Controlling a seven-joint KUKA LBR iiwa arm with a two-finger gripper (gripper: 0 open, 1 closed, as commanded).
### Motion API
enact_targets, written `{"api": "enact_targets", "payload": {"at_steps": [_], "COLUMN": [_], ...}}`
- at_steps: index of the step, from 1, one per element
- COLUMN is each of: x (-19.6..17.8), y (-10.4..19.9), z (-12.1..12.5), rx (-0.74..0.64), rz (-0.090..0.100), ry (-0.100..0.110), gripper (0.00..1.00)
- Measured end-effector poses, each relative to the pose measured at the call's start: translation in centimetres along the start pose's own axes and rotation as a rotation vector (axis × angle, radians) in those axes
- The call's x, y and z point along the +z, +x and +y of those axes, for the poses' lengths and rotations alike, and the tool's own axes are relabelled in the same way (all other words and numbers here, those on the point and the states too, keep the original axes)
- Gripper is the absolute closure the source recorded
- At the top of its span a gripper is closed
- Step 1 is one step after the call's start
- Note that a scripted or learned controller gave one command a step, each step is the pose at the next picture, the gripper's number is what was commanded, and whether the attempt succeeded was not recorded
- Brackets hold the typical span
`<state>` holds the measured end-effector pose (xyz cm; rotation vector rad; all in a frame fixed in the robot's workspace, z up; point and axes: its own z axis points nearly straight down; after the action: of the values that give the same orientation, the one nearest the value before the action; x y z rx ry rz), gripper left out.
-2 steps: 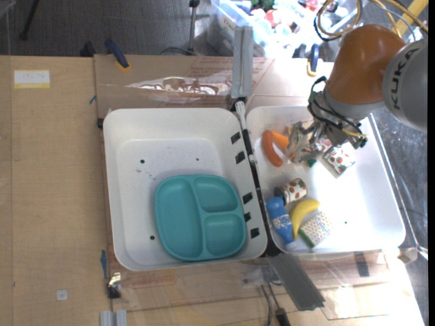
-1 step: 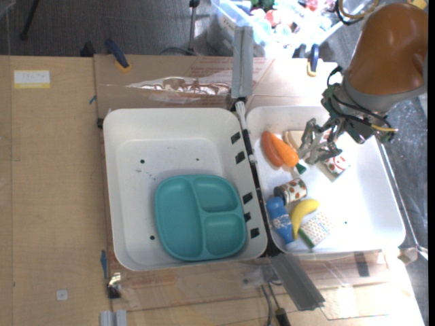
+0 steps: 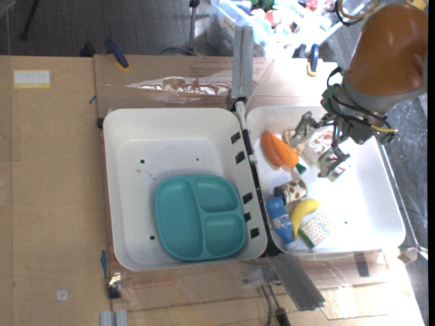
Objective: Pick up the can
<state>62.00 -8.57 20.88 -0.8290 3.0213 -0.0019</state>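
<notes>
Hanging open and empty over the right bin (image 3: 380,182), the gripper (image 3: 318,145) stood with fingers spread. The can (image 3: 295,189), small, white with red markings, lay below-left of it, beside the banana (image 3: 303,212).

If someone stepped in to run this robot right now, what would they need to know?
Gripper: open, holding nothing, hanging over the back of the right bin.
Can: lying near the divider, between the orange carrot and the banana, beside the blue bottle.
Left bin: holds a teal divided plate.
Done: nothing gripped yet.
Left: move over the can, close on it, lift.
</notes>
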Motion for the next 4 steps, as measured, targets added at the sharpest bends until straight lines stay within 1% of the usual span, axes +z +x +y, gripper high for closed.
{"api": "enact_targets", "payload": {"at_steps": [1, 2, 3, 4], "x": [2.2, 2.2, 2.2, 5.5], "y": [-5.0, -2.8, 1.0, -2.4], "z": [7.4, 0.5, 8.7, 13.2], "rx": [0.569, 0.996, 0.799, 1.073], "rz": [0.004, 0.0, 0.006, -0.011], "ry": [-0.001, 0.003, 0.0, 0.021], "gripper": [0.0, 0.0, 0.0, 0.0]}}
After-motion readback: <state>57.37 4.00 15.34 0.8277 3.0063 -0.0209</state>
